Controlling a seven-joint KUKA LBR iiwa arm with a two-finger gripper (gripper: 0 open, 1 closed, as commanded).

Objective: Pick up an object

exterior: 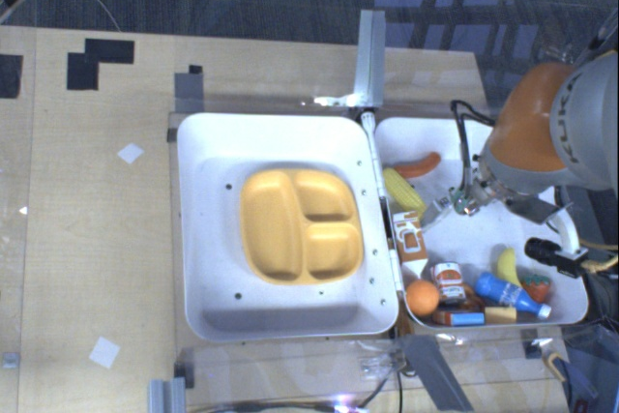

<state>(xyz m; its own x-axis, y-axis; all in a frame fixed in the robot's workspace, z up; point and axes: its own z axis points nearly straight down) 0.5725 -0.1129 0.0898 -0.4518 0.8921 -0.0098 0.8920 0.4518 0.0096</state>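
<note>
Claw [462,202] low in right white bin [571,305], grip state unreadable.
Nearest pick: yellow corn cob [403,191] at its 9 o'clock, red sausage [418,165] at 11; descend straight over the corn, clear of the bin wall.

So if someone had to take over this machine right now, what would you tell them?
Gripper: down in the right bin; whether the fingers are open or shut is hard to tell, and nothing shows between them.
Things: corn and sausage lie near it; orange, small jar, blue bottle and banana along the near side. Left bin holds a yellow divided tray.
Done: nothing lifted.
Left: grasp and lift one object.
</note>
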